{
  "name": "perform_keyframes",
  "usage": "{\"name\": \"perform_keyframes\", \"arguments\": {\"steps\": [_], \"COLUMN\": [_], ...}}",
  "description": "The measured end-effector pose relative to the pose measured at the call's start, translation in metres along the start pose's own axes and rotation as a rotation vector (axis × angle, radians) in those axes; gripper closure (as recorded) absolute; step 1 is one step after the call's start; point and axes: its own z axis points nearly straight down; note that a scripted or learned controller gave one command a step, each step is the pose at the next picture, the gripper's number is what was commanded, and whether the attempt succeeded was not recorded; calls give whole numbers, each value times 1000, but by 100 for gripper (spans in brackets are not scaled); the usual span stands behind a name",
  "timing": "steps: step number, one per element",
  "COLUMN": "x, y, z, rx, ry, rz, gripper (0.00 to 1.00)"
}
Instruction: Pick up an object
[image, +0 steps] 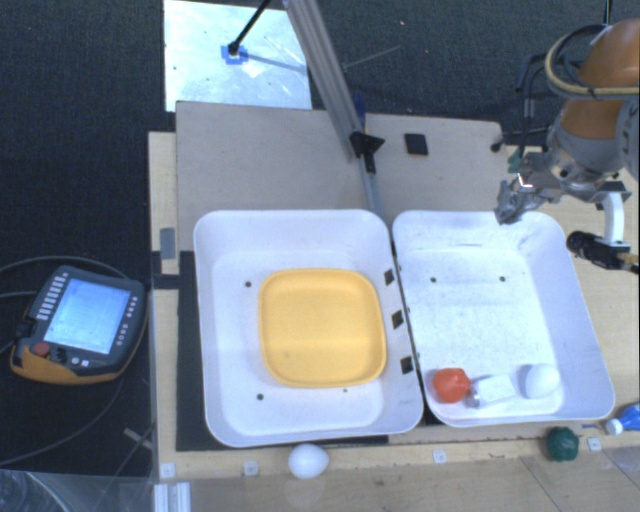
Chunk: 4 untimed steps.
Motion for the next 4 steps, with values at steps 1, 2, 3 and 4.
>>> {"name": "perform_keyframes", "arguments": {"steps": [1, 2, 3, 4], "x": [53, 106, 161, 220], "y": [-23, -31, -40, -57], "z": [2, 6, 7, 0], "rx": [2, 3, 2, 2], "ry": [1, 2, 2, 2], "rz": [-3, -4, -4, -4], "gripper": [100, 100, 100, 100]}}
